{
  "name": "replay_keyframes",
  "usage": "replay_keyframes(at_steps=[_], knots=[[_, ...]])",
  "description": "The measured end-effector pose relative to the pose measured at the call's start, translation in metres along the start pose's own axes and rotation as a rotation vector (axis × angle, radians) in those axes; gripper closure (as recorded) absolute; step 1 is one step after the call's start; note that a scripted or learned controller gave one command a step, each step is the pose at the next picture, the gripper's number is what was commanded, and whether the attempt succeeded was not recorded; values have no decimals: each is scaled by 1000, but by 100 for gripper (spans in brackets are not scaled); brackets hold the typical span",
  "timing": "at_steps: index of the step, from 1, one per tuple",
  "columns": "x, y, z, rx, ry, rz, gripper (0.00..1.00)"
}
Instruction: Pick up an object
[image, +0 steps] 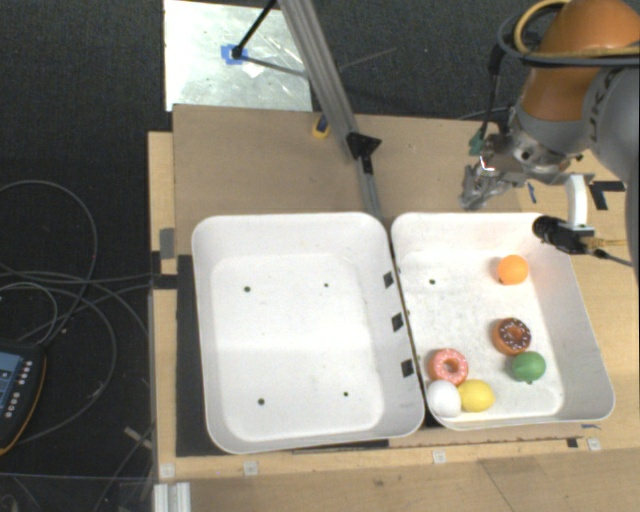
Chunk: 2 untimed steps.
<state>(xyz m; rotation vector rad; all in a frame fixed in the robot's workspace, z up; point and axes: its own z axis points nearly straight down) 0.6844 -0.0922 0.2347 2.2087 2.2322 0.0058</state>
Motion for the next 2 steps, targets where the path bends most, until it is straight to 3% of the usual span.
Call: replay_keyframes(at_steps=[2], knots=[[116,7,-3,1,1,-1,100]])
